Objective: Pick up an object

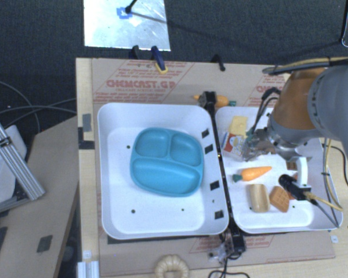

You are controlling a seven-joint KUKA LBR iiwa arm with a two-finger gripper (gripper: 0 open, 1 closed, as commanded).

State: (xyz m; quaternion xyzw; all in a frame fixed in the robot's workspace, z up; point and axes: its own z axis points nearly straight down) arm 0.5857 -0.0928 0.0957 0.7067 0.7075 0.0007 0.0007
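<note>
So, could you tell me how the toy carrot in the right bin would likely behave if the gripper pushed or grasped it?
The carrot lies on its side and tapers, so a push would probably roll it in an arc. It looks like smooth plastic, so likely light, rigid and somewhat slippery. The gripper is just above it in the view.

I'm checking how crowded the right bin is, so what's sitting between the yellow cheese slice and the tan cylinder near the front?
In the camera view, the toy carrot lies between the cheese slice and the tan cylinder, pointing sideways across the bin.

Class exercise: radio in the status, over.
Gripper low in right bin, above carrot. Nothing seen held. Blue divided plate in left bin.
</note>
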